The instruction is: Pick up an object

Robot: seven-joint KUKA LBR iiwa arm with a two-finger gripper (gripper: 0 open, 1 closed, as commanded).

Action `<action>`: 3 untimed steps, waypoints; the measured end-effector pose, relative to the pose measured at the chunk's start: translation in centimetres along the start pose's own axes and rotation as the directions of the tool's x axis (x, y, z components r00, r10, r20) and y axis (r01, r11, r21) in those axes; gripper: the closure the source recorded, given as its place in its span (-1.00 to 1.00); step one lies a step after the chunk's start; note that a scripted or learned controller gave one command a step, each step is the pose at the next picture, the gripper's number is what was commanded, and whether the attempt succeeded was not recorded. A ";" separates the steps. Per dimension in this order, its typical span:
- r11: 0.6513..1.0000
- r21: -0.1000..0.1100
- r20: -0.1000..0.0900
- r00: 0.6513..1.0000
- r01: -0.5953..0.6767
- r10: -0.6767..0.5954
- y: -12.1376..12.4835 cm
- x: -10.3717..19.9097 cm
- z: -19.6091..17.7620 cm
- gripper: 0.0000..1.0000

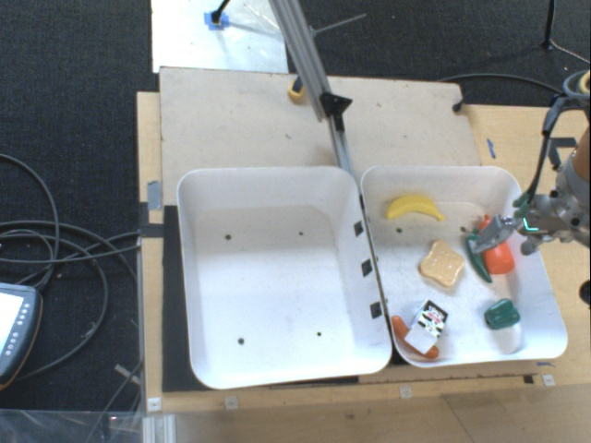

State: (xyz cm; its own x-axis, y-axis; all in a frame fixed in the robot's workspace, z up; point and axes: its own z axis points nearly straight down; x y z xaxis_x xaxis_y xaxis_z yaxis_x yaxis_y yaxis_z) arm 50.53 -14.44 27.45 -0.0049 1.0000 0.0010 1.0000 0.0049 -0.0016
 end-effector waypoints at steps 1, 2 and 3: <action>1.000 -0.004 0.001 1.000 -0.002 0.002 0.1 0.0 -0.2 -1.00; 1.000 0.001 0.000 1.000 -0.004 0.004 0.6 -0.2 4.1 -1.00; 1.000 0.002 0.000 1.000 -0.004 0.004 0.0 0.0 8.6 -1.00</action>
State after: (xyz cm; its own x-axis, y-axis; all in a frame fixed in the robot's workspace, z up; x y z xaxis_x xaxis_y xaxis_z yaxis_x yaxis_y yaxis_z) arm 50.47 -14.39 18.89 -0.0008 1.0000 0.0014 1.0000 0.0008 -0.0032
